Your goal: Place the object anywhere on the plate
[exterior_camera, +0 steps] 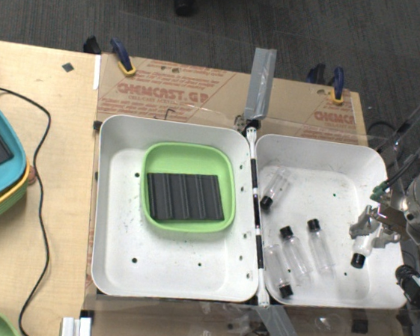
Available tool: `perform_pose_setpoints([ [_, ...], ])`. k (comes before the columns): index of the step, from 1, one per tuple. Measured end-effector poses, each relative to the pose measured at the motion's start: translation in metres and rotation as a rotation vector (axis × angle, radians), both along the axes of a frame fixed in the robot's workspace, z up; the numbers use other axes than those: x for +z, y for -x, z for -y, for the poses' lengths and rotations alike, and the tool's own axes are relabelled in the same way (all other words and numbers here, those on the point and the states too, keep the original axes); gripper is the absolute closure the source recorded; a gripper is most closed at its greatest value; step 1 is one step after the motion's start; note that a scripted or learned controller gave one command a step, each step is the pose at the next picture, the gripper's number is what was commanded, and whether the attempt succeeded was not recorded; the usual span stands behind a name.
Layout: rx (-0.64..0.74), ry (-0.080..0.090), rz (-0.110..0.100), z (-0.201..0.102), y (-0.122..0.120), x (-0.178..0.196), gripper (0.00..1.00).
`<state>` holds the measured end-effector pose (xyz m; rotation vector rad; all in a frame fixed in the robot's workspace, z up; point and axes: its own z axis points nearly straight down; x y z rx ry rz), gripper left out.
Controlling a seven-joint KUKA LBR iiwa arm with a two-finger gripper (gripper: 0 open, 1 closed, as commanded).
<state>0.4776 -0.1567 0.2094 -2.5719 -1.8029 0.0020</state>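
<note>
The pincer (pixel 368 233) hovers at the right bin's (pixel 325 150) right edge, clamped on a clear vial (pixel 359 252) hanging beneath it. The green plate (pixel 193 158) sits well apart in the left bin (pixel 117 190).

Both white bins (pixel 114 213) look like smooth, slightly glossy plastic. The green plate (pixel 228 177) is matt plastic with a ribbed dark insert (pixel 184 197). The vials (pixel 294 252) are clear, black-capped. Pale wood counter (pixel 40 69).
</note>
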Motion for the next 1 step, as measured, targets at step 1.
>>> perform_pose_setpoints([
  [1,0.000,0.000,0.000,0.0000,0.0000,0.0000,0.00],
])
